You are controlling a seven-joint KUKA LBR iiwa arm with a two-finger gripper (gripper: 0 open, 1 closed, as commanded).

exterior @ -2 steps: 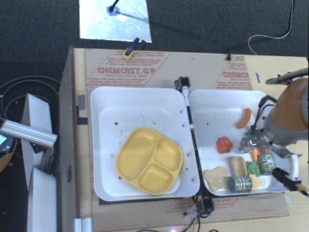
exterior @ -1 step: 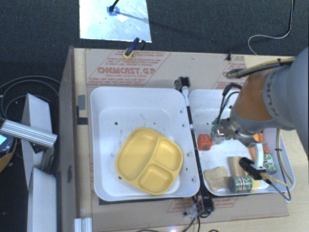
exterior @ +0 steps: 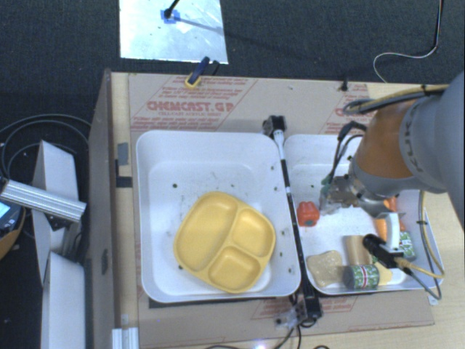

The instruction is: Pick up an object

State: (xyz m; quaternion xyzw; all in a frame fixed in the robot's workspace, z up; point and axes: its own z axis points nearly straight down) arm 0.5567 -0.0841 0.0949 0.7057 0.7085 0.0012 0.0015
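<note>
The small orange object (exterior: 308, 213) lies at 9 o'clock in the right bin (exterior: 312, 158), just beside the pincer (exterior: 328, 198), whose opening you cannot tell. Expect it light and rigid; grip across its narrow sides.

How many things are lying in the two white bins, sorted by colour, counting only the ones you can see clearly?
Yellow: 1, the yellow plastic compartment plate
Orange-red: 1, the small orange-red block
Beige or tan: 2, the pale beige lump and the tan cylinder
Green: 1, the green-labelled can
Total: 5. Things under the grey arm are too hidden to count.
</note>
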